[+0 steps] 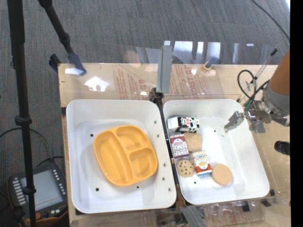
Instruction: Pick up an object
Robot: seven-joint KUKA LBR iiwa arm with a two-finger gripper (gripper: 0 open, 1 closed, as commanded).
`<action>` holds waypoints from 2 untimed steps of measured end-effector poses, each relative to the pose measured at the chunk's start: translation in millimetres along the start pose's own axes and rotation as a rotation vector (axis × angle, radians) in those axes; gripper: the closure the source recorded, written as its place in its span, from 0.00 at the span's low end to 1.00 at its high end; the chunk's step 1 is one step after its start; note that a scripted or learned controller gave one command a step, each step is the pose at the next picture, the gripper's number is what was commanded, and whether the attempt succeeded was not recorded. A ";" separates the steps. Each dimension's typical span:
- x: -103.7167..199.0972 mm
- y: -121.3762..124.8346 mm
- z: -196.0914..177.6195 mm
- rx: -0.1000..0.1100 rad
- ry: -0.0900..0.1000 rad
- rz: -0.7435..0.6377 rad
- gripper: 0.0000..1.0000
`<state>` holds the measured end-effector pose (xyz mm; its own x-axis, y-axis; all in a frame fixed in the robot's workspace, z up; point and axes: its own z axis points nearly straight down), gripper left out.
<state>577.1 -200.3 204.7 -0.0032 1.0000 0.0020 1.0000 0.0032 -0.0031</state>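
The right bin [250, 173] holds several toy food items in its left half: a cow-patterned milk carton [183, 123] lying on its side, a red packet [178, 145], a brown square cracker [193, 142], a chocolate-chip cookie [184, 167], a small red-and-white snack box [201, 162] and a round tan biscuit [221, 174]. My gripper [246, 123] hovers over the bin's upper right part, well to the right of the items. It stands open with nothing between its fingers. In the left bin [75, 183] lies a yellow divided plate [125, 154].
A grey upright post [165, 72] rises at the back between the two bins. Looped cables [246, 84] hang near my wrist at the right. A black stand [21, 103] and a control pendant [35, 190] sit off the bench to the left.
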 end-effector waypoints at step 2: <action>85.0 -71.9 114.8 -0.009 -0.003 0.024 0.00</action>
<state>504.5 -115.3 90.4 0.0211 0.9998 -0.0006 0.9998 -0.0211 0.0056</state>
